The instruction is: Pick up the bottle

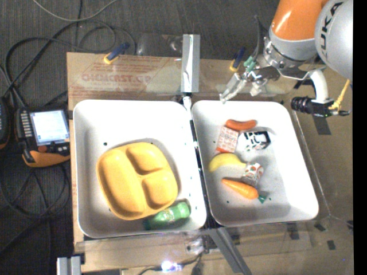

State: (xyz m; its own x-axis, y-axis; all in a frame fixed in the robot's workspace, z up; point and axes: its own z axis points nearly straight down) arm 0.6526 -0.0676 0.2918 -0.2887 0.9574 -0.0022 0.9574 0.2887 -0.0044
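A: Bottle (167,215) is green, with a pale label, lying on its side in the left bin (86,119), at the near edge, touching the yellow divided plate (137,179).

B: And the tool (236,85)?

A: It hangs above the right bin's (298,171) far rim, well apart from the bottle. If its fingers are spread or pressed together, I cannot tell.

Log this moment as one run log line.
gripper: above right bin's far rim | bottle: left bin, near edge, beside yellow plate, ungrasped
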